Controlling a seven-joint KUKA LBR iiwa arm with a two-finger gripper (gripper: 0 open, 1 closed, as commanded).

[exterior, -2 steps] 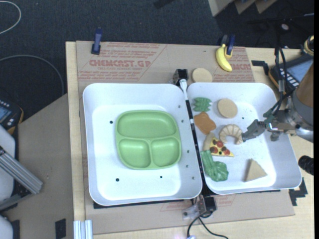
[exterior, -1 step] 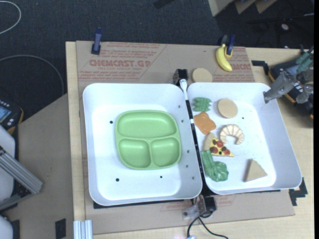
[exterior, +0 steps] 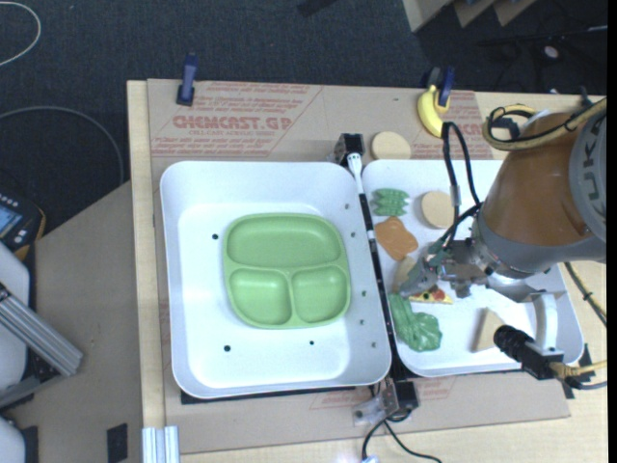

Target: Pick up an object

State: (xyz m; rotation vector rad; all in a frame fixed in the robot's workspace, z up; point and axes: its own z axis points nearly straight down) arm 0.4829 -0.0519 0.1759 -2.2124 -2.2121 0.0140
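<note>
Inside the left bin (exterior: 193, 258) sits a green divided tray (exterior: 285, 268); end effector (exterior: 429, 280) state unclear over right bin (exterior: 569, 331).

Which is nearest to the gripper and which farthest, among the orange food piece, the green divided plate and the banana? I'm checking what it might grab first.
Seen from the camera view, measured from the gripper in the right bin:
1. Orange piece, just up and left of it in the same bin.
2. Green plate, in the left bin.
3. Banana, on the board beyond the bins' far edge.
</note>
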